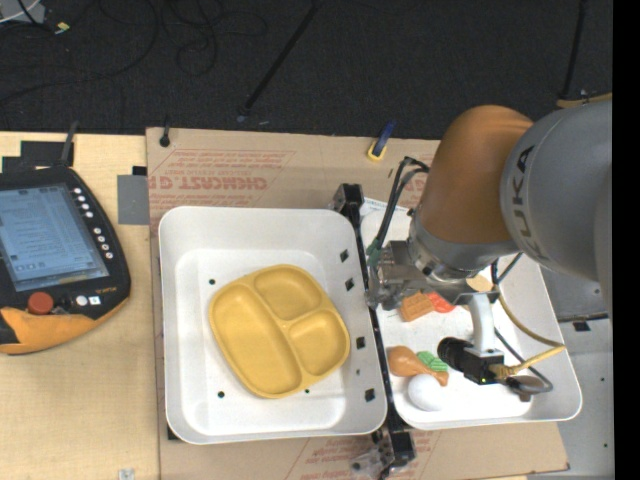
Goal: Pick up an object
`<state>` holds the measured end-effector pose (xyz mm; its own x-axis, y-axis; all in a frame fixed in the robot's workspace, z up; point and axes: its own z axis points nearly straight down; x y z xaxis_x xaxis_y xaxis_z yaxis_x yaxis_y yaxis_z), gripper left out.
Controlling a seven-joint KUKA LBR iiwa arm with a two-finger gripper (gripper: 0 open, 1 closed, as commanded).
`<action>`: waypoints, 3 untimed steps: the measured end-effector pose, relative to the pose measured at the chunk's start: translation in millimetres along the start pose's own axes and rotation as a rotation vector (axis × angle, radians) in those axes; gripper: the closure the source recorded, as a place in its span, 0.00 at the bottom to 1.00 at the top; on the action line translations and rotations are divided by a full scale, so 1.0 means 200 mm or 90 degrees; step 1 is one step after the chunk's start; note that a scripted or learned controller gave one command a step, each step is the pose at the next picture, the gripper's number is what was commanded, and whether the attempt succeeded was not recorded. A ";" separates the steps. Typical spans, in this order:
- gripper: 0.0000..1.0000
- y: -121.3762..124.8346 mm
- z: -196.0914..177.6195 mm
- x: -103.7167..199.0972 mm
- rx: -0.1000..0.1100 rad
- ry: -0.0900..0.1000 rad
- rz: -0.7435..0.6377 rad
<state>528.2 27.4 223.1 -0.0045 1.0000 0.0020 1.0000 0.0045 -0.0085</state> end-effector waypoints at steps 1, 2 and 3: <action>1.00 -0.08 -0.05 0.28 -0.002 0.000 -0.001; 1.00 -0.09 -0.05 0.30 -0.001 -0.001 0.002; 1.00 -0.07 0.03 0.32 0.000 -0.002 0.003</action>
<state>514.6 90.6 218.1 -0.0005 1.0000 -0.0016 1.0000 0.0004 -0.0088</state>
